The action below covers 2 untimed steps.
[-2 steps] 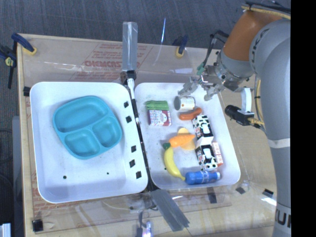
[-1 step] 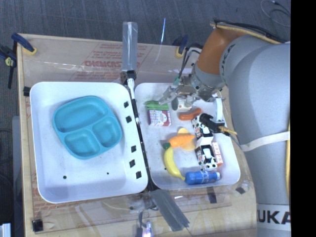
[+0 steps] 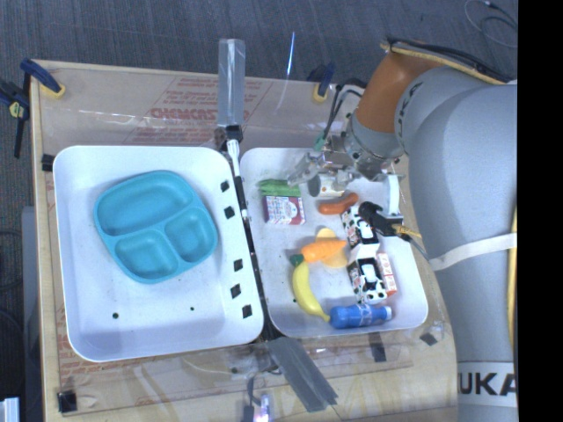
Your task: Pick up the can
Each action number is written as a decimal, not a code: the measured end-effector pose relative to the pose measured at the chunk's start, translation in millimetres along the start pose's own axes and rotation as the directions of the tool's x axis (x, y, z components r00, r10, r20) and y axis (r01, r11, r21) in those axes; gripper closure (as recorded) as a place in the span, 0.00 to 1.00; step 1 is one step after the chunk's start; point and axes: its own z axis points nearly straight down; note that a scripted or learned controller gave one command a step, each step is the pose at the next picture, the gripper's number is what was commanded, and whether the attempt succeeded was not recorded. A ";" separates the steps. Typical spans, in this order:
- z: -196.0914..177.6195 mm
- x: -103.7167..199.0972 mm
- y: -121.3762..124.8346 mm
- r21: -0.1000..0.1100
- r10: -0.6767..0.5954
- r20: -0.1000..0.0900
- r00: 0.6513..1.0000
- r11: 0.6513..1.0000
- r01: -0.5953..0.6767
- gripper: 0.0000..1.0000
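Observation:
The can [image 3: 283, 209] is small with a red and white label. It lies on its side in the upper left part of the right bin [image 3: 264, 315], just below a green item [image 3: 280, 185]. My gripper [image 3: 322, 172] hangs low over the far end of that bin, a little up and to the right of the can and apart from it. I see nothing held in it. The arm's grey body and orange band cover the bin's upper right corner.
Around the can lie a sausage [image 3: 337, 204], a carrot [image 3: 321, 251], a banana [image 3: 308, 290], a blue bottle [image 3: 359, 315] and a cow-patterned carton [image 3: 371, 271]. The left bin [image 3: 79, 306] holds a blue divided plate [image 3: 157, 225]. A ridge with black clips separates the bins.

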 end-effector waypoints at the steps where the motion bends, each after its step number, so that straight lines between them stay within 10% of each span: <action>1: -17.9 -4.7 3.3 -0.011 -0.004 0.014 1.000 1.000 0.004 1.00; 2: -17.7 -3.4 3.5 -0.011 -0.006 0.012 1.000 1.000 0.006 0.00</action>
